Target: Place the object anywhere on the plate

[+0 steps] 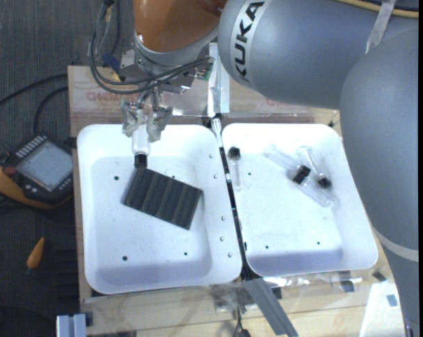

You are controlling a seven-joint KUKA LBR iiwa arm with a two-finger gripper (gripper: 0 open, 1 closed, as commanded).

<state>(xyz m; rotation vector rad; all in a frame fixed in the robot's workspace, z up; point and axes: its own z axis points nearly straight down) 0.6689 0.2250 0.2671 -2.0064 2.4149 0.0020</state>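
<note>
A black ribbed plate (162, 199) lies flat and slightly turned in the left bin (102, 258). My gripper (145, 126) hangs over the far left part of that bin, just beyond the plate's upper left corner. Its fingers are shut on a small clear tube with a black cap (139, 152). The tube points downward, and its black end sits close above the plate's far corner.
The right bin (302, 258) holds several more clear tubes with black caps: one (233, 163) along its left wall, and two (306, 173) near its far middle. A handheld pendant (39, 167) and cables lie on the floor left of the bench.
</note>
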